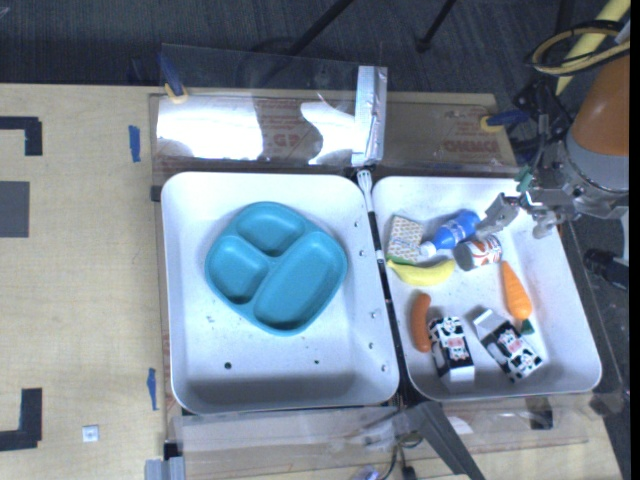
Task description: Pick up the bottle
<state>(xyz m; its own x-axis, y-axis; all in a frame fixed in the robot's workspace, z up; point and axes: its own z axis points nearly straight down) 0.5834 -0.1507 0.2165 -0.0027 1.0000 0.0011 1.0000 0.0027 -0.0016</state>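
Where the right bin (585, 363) gathers loose items: bottle (452, 233), blue, lying flat between patterned card (404, 236) and can (478, 253), above banana (421, 272); gripper (512, 210) hovering just beside, unladen; state of fingers impossible to tell; divided plate (275, 266) filling left bin (180, 298).

Wooden bench (70, 298) bearing two white bins (190, 368) side by side.
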